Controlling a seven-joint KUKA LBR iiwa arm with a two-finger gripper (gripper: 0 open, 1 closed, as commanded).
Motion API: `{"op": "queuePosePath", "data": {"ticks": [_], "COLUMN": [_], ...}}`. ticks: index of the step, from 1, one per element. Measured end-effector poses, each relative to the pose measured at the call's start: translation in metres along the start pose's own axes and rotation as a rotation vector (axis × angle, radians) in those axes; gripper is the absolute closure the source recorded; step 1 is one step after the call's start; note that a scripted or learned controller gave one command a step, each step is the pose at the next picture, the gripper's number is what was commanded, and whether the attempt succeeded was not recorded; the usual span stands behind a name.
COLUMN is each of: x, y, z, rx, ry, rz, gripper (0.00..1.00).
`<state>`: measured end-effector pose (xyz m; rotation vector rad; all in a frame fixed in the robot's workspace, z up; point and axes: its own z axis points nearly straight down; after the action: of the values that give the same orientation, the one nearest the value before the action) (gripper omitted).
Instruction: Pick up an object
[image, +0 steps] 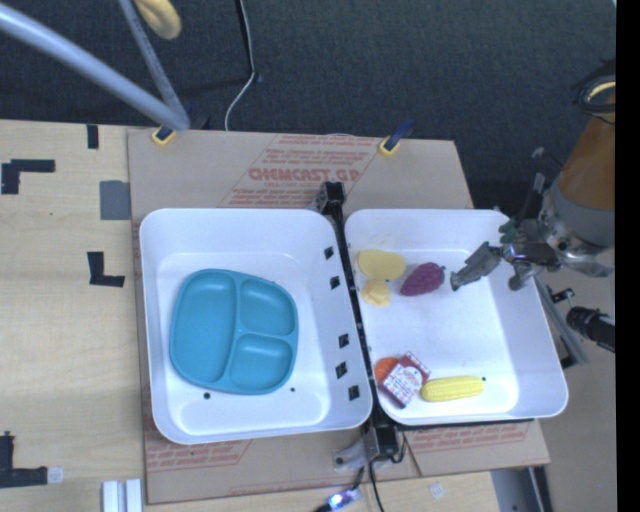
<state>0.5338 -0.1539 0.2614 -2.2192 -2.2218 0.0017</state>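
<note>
The right bin (520, 330) holds several toy foods. A purple grape bunch (423, 279) lies near its upper middle, next to a yellow piece (381, 264) and a smaller yellow bit (376, 292). At the front edge a corn cob (452, 388) rests beside a red and white packet (404, 382). My gripper (492, 272) hangs over the bin's upper right, just right of the grapes. It is open, with nothing between its fingers, and its left fingertip (466, 277) is close to the grapes but apart from them.
The left bin (160, 240) holds a blue divided plate (235, 330). A black divider with clips (345, 300) runs between the bins. The arm's wrist and cables (585, 220) crowd the right bin's right edge.
</note>
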Motion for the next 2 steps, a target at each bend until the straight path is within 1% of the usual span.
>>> {"op": "queuePosePath", "data": {"ticks": [1,2], "x": [0.0,0.004], "y": [0.001,0.002], "z": [0.044,0.108], "rx": [0.004,0.006], "ry": [0.0,0.001], "rz": [0.001,0.001], "gripper": [0.0,0.0]}}
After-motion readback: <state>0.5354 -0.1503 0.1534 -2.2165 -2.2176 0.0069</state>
